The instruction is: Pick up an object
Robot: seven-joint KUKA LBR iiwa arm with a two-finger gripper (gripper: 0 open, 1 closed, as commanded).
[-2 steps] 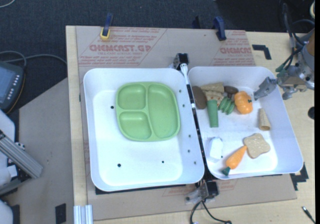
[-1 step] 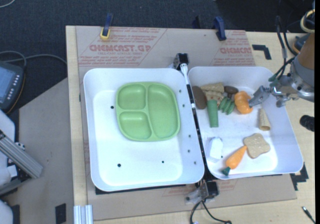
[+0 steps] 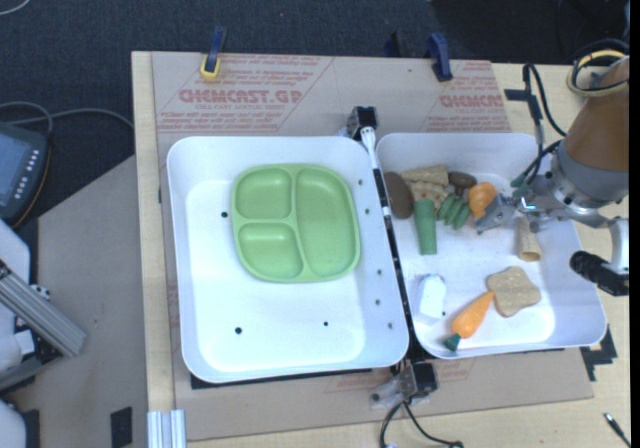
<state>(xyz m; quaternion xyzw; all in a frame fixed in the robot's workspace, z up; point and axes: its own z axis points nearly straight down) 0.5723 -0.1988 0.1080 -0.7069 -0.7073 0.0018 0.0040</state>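
Observation:
The right bin point(image 3: 560, 321) holds several toy foods. A brown potato-like piece point(image 3: 399, 194), a tan cracker point(image 3: 428, 179) and a small dark brown piece point(image 3: 462, 179) lie at its back left. A green cylinder point(image 3: 427, 226) and a dark green piece point(image 3: 455, 211) lie beside them. A small orange piece point(image 3: 482, 198) sits just left of my gripper point(image 3: 505, 210), which is low over the bin's back right. A tan cork-like piece point(image 3: 528, 242) lies just below the gripper. Nearer the front are a bread slice point(image 3: 513, 290), a carrot point(image 3: 470, 316) and a white piece point(image 3: 431, 294).
The left bin point(image 3: 200, 306) carries a light green divided plate point(image 3: 297, 223). A black divider rail point(image 3: 385, 236) runs between the bins. My arm, grey with an orange band point(image 3: 600, 131), enters from the right over the right bin's edge. Clamps point(image 3: 212, 56) hold the cardboard base at the back.

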